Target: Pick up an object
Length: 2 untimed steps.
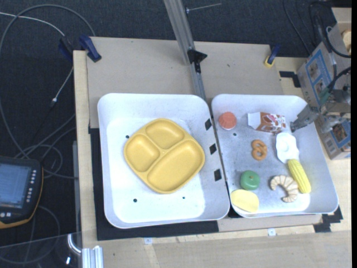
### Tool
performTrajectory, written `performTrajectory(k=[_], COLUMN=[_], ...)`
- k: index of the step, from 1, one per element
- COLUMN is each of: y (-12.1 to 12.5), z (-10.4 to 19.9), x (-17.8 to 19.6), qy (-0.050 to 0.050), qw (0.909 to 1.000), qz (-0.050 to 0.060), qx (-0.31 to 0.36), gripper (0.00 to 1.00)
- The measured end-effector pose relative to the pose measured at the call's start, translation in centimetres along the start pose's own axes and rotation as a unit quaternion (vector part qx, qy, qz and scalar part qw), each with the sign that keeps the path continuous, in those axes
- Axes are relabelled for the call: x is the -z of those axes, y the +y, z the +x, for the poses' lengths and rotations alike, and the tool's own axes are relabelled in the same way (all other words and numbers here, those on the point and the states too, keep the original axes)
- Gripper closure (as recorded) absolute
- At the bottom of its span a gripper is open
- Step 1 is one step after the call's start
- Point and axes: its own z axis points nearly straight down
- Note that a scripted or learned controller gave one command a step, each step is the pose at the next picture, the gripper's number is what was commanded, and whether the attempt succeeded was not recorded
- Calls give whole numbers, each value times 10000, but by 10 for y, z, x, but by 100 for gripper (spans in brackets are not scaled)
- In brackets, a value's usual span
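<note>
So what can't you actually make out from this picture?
- Gripper, camera view: too small and blurred against the right bin's rim to tell open from shut.
- Arm: cut off by the right edge.
- Carton: print too small to read.
- Yellow disc: too blurred to identify.

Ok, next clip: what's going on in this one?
A robot arm reaches in from the right, its claw at the right bin's far edge, near a carton. It holds nothing that can be seen. That bin also has toy food: a corn cob, croissant, pretzel, green apple and a fried egg. The left bin has a yellow tray. Nothing looks lifted yet.
</note>
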Motion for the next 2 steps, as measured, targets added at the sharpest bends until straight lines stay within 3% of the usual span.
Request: performTrajectory(k=[1, 2], y=[0, -7], z=[0, 3], x=[0, -60], qy=[1, 6], qw=[10000, 10000], qz=[-2, 22], qx=[-2, -8], gripper=[0, 0])
